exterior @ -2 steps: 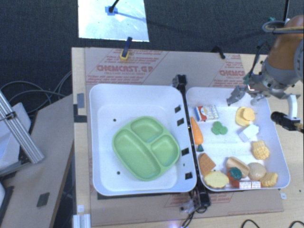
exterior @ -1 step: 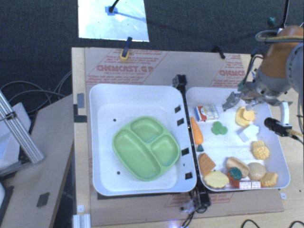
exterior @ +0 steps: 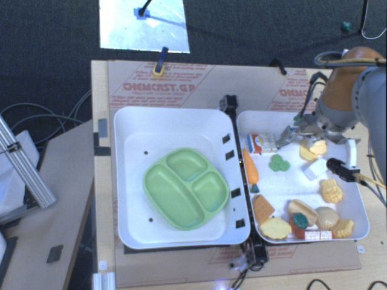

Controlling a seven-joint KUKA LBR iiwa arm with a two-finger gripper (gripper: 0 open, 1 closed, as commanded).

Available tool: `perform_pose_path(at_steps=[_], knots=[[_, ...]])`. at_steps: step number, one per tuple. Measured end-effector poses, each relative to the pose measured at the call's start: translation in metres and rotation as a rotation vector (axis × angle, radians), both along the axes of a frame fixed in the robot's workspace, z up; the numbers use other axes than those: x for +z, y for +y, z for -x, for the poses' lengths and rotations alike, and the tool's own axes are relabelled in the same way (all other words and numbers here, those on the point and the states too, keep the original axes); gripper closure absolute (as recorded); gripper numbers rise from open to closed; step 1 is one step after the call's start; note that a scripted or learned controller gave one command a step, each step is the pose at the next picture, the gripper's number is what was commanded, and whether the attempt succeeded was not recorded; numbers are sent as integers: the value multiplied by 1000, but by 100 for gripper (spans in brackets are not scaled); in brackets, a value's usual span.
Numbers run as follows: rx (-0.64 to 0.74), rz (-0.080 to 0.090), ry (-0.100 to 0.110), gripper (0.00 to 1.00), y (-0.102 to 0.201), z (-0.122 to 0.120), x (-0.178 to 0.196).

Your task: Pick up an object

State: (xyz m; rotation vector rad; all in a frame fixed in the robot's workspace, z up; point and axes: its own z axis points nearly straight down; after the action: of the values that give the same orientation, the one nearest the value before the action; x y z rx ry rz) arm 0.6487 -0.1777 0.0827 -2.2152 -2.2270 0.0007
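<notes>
My gripper [exterior: 312,154] hangs low over the back of the right bin [exterior: 363,213], its two fingers spread wide, so it is open. A pale yellow toy food piece [exterior: 311,149] lies between the fingers, and neither finger is closed on it. Just to the left are a red and white carton [exterior: 261,142] and a small green piece [exterior: 278,162]. An orange carrot [exterior: 250,167] lies along the bin's left wall. A white block [exterior: 313,172] and a yellow corn piece [exterior: 331,191] sit in front of the gripper.
Several more toy foods crowd the right bin's front: a cracker [exterior: 263,207], a bun [exterior: 301,209], a yellow slice [exterior: 275,228]. The left bin [exterior: 139,132] holds a green divided plate [exterior: 185,188]. A black divider [exterior: 237,162] runs between the bins.
</notes>
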Motion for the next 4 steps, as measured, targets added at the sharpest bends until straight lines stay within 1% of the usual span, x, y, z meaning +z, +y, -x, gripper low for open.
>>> perform_pose_path(at_steps=[1,2,3,4], knots=[[2,1,-6,100,0,-2,14],[0,1,-8,100,5,-6,60],[-3,2,-9,100,-5,-9,114],[0,1,-6,100,-5,-10,144]])
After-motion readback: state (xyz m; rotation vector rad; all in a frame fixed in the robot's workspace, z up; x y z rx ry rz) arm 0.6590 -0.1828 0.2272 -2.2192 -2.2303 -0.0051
